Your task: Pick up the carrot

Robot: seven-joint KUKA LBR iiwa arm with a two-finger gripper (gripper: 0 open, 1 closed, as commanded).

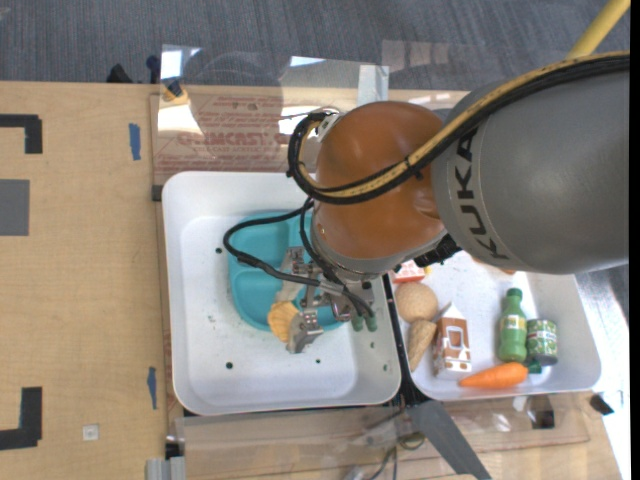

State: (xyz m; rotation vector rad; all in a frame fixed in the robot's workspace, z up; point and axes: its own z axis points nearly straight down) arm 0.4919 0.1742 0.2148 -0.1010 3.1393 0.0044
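1. The carrot [492, 376] lies on its side in the right bin [585, 376], near that bin's front edge, its tip pointing toward the left.
2. Just behind the carrot stand a green bottle [513, 325] and a small green can [542, 339], side by side, the can to the right.
3. To the carrot's left is a small carton [453, 343] with a brown and white face; further left, a pale round bread roll [416, 300] sits above a tan cone-shaped piece [420, 341], close to the wall between the bins.
4. The gripper [318, 318] hangs over the left bin [200, 268], well apart from the carrot. Whether the fingers are released or clenched cannot be told; black cables and metal parts clutter that spot.
5. Under the gripper lies a teal dish [248, 286], with a yellow piece [283, 319] at its lower edge, just beside the gripper.
6. The arm [540, 168], grey with an orange band, reaches in from the right and covers the back of both bins.
7. The bins rest on a bench [80, 298] of light wood.
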